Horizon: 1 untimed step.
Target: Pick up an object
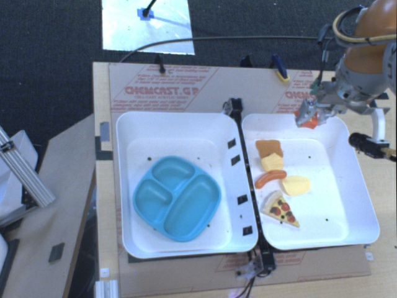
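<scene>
Camera view | hand (308,118) over right bin (347,228) rim | grip unreadable, blurred

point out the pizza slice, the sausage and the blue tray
pizza slice (281,209), camera view, middle of its topping
sausage (270,179), camera view, middle of its length
blue tray (177,197), camera view, central divider between compartments
</scene>
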Motion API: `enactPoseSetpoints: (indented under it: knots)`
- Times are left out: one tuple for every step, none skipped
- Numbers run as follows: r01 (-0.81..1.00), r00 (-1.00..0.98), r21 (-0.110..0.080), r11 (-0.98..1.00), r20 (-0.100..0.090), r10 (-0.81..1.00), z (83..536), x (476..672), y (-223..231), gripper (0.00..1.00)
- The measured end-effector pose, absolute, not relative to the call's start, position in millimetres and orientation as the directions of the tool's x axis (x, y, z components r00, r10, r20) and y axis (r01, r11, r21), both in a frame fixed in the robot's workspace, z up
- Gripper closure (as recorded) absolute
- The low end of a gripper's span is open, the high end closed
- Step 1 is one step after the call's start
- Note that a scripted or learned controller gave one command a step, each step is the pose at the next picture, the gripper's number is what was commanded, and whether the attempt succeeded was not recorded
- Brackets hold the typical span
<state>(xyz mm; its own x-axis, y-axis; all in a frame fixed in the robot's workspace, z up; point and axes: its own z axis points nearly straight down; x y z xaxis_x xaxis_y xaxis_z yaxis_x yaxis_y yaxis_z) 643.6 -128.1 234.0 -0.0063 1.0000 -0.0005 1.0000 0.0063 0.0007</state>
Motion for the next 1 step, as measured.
enactPoseSetpoints:
  knots:
    - [1.0,-0.007,0.001,0.007,0.0,1.0,235.0,634.4,-85.5,1.0]
